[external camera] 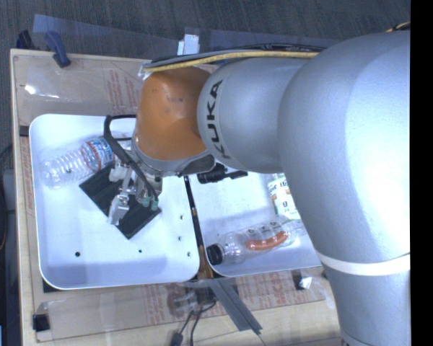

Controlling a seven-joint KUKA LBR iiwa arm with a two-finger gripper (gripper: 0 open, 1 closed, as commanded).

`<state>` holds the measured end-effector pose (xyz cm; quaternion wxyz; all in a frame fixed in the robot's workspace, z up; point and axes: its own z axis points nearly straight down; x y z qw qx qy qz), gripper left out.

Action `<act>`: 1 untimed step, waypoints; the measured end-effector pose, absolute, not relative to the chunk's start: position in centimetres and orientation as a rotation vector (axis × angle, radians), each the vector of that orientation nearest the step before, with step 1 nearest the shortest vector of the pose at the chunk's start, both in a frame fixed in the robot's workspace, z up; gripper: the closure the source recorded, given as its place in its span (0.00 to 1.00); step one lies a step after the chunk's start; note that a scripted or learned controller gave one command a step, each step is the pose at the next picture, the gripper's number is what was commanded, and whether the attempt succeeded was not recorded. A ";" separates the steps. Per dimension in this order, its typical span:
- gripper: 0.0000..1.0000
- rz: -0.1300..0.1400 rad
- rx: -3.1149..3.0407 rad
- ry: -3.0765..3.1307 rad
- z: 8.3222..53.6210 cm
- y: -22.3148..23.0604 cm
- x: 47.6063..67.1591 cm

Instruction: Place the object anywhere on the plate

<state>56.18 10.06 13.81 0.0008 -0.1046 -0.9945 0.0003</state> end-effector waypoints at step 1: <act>0.00 0.000 -0.358 -3.119 9.2 14.9 56.5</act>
